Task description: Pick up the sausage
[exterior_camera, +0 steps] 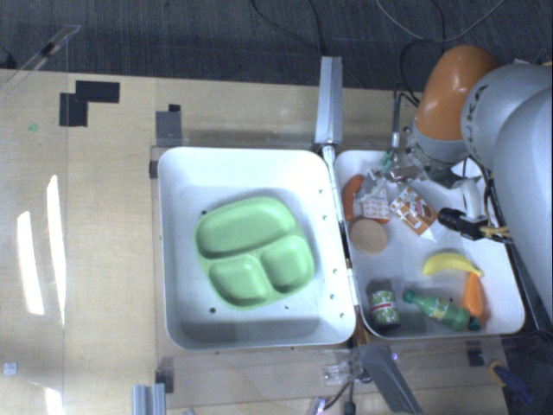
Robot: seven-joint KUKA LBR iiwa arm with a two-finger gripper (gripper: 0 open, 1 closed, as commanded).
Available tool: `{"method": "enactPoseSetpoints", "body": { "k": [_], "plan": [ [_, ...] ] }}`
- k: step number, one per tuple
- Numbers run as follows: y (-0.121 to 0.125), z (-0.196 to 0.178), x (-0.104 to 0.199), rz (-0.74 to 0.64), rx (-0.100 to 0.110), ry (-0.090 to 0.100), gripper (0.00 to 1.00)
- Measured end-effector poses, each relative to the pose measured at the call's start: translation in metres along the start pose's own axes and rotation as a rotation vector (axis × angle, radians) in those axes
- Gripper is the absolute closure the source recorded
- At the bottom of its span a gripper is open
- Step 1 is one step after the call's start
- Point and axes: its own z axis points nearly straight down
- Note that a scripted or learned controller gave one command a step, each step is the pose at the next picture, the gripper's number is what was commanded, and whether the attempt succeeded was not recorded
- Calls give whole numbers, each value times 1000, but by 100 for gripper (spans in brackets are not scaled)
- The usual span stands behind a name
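Observation:
The sausage (350, 195) is a reddish-orange link lying lengthwise against the left wall of the right bin (510, 318), near its far corner. My gripper (390, 173) is low over the far part of that bin, just right of the sausage and above two red-and-white snack packets (377, 206). The wrist and orange band hide how it stands. I see nothing held in it.
A round brown bun (369, 236) lies just in front of the sausage. A banana (451, 264), a carrot (472, 294), a green bottle (439, 309) and a can (384, 308) fill the near half. The left bin (173, 232) holds a green divided plate (253, 251).

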Motion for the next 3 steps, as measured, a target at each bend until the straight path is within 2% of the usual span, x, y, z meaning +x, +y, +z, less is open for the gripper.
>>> {"method": "enactPoseSetpoints", "body": {
  "k": [1, 2, 3],
  "plan": [
    [-5, 2, 6, 322, 33, 7, 0],
    [-5, 2, 5, 322, 32, 6, 0],
    [-7, 3, 4, 699, 38, 1, 0]
  ]
}}
